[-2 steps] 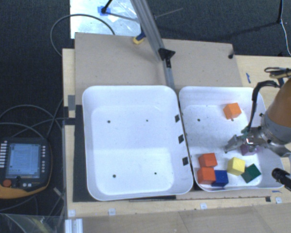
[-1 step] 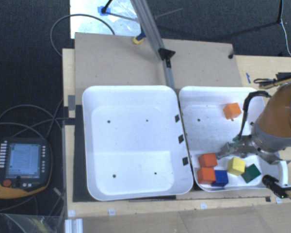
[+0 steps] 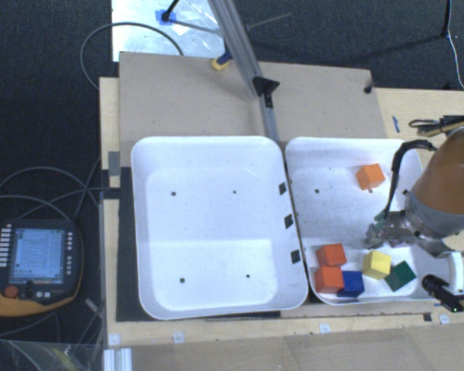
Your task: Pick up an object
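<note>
While the grey arm with its orange band (image 3: 448, 184) reached in from the right, its pincer (image 3: 388, 234) hung low over the right-hand shallow white bin (image 3: 325, 161), near that bin's right side. Whether the pincer was apart or together could not be told from the overhead camera, since the wrist hid much of it, and nothing could be seen held in it.

Six small blocks lay in that right bin. A lone orange cube (image 3: 370, 176) sat toward the far right part of the floor, well apart from the rest. At the near edge, two more orange blocks (image 3: 330, 265) sat touching, one behind the other, with a small blue block (image 3: 353, 283) just beside the nearer one. A yellow cube (image 3: 377, 264) lay just below the pincer (close, though contact could not be judged), and a dark green block (image 3: 402, 273) lay to its right.

A second shallow white bin (image 3: 209, 222) stood on the left side of the table (image 3: 216, 91). Off the table's left, a handheld control pendant with a lit screen (image 3: 32, 265) lay on dark carpet.
</note>
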Robot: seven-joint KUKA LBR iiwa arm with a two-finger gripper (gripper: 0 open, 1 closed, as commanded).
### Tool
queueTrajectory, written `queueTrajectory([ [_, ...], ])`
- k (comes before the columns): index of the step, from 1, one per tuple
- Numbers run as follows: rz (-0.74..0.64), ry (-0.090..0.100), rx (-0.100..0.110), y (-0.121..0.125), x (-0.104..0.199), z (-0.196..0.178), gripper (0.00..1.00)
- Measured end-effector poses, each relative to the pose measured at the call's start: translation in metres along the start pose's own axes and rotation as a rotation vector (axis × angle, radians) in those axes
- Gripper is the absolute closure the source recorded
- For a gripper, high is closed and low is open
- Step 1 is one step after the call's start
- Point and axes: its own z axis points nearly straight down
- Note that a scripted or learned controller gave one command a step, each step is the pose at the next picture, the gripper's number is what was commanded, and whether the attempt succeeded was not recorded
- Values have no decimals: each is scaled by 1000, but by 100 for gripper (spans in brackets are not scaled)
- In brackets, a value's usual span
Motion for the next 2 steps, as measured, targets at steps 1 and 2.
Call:
queueTrajectory([
  [1,-1,-1,-5,3,2,-64,100],
  [2,-2,-2,-7,8,3,-129,100],
])
